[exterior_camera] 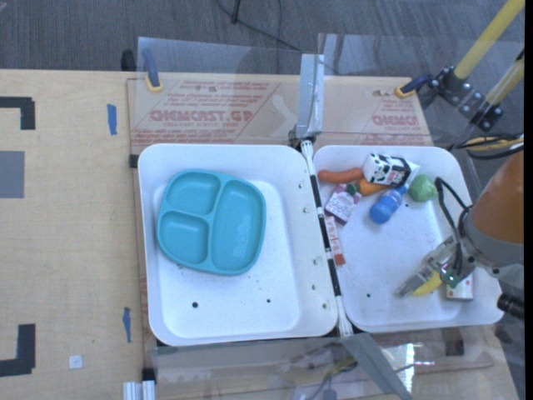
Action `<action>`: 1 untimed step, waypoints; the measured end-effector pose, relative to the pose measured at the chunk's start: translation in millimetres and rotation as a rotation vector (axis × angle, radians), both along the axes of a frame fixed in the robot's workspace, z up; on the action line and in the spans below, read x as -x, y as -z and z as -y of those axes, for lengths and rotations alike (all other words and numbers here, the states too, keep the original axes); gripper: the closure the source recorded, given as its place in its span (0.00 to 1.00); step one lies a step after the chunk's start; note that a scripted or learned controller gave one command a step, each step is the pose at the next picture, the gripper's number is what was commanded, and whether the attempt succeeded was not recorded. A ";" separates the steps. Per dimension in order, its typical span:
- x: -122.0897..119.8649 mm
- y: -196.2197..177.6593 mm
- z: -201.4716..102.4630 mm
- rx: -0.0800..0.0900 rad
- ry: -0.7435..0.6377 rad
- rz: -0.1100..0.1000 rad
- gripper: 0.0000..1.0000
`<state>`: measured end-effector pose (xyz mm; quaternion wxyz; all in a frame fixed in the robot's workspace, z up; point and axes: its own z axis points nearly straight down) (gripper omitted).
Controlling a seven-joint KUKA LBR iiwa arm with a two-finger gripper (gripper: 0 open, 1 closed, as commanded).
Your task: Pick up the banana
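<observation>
Reaching in from the right over the right-hand shallow white bin (391, 302), grey arm with orange band (504, 211) low by the bin's right edge; two-finger gripper (426, 275) down near the bin's lower right corner, metal fingers (414, 285) slanting toward the lower left; curved yellow banana (428, 286) lying between those fingers on the bin floor, fingers closed about it as far as can be told; crowded at the same bin's top edge, orange carrot (341, 175), black-and-white carton (388, 170), blue bottle (386, 207), green round fruit (422, 188), small red-and-white packet (340, 204); resting in the left-hand shallow white bin (275, 302) toward its upper left, turquoise three-part plastic plate (211, 222); bearing both bins, pale wooden bench (62, 240).
</observation>
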<state>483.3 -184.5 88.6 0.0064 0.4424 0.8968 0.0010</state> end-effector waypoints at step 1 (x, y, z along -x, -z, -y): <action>-2.7 -11.7 1.8 0.005 0.002 0.010 1.00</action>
